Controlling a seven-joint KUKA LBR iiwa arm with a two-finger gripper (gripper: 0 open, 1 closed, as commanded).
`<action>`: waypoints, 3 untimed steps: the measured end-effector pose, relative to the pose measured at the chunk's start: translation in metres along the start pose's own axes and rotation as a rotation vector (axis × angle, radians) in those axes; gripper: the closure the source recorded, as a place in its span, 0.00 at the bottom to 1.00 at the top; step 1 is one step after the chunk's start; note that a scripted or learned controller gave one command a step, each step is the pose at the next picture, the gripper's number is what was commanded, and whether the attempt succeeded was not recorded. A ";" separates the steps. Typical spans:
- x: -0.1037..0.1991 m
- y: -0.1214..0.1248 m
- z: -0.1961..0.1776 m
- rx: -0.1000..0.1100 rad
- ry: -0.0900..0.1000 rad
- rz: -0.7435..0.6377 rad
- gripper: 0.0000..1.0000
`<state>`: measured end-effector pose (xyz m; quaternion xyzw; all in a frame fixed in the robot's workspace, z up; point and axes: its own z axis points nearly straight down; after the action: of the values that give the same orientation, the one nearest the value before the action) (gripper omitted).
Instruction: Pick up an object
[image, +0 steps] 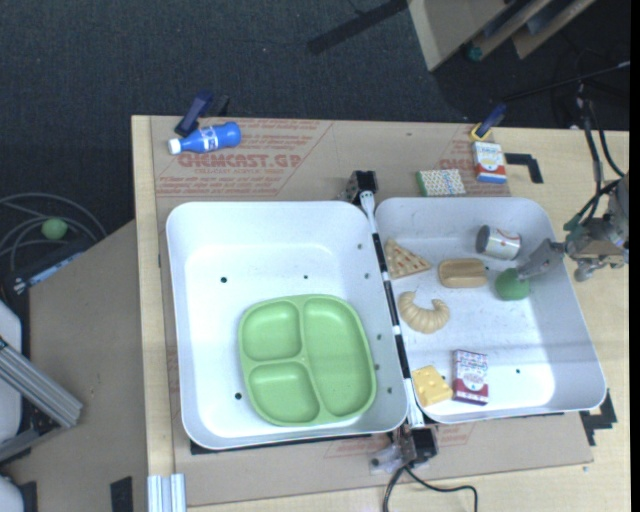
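End effector (545, 258) is sitting low over the right bin (560, 390), reaching in from the bin's right wall, grey and blurred; whether it is spread or pinched cannot be told from this view. A green ball-like object (513, 286) is lying just below and left of the end effector tip, touching or nearly touching it; contact is not clear. Just up and left of the end effector a small silver can (498, 241) is lying on its side. Further left, a tan bread-like piece (462, 272) is resting near the ball, and beyond it a waffle wedge (405, 260) is lying against the bin's left wall. Below and left of the end effector a croissant (425, 312) is curling on the bin floor. Well below it, a small red-and-white carton (470, 377) and a yellow cheese wedge (431, 385) are sitting near the bin's front edge. Far to the left, the other bin (200, 240) is holding a green divided plate (305, 358). On the counter (300, 160) beyond the bins, a blue bottle (205, 139) is lying far up and left, and a small boxed item (488, 160) is standing above the end effector.
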<state>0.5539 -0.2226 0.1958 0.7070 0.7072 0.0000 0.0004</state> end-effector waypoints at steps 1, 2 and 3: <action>0.038 -0.013 0.111 0.002 0.001 -0.001 0.00; 0.029 0.102 0.101 0.042 0.006 -0.003 0.00; 0.024 0.080 0.111 0.003 0.001 0.000 0.00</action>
<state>0.6340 -0.1988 0.0844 0.7071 0.7071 -0.0007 -0.0011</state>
